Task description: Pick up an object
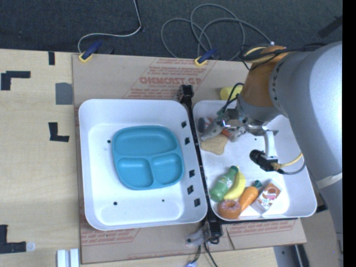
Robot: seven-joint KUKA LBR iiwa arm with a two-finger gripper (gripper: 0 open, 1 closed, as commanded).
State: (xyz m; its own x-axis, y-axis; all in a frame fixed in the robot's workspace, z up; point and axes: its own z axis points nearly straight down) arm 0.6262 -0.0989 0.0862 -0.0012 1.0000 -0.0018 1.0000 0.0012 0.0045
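Left bin (89, 149) held blue tray (147, 156) near its middle, flat, hard to grab. Right bin (303, 202) held toy food. Tan flat piece (214, 144) lay by its left wall, just under my gripper (218, 128). It looked light and stiff, maybe thin; I judged edges best for pinching. Could not tell if my tool was spread or pressed together. Green piece (222, 186), banana (237, 186), carrot (248, 197), donut (228, 208) sat bunched near front edge. Small box (269, 196) beside them.

a robotics lab: taped cardboard bench (161, 79), loose cables (211, 21), white bins (89, 149).
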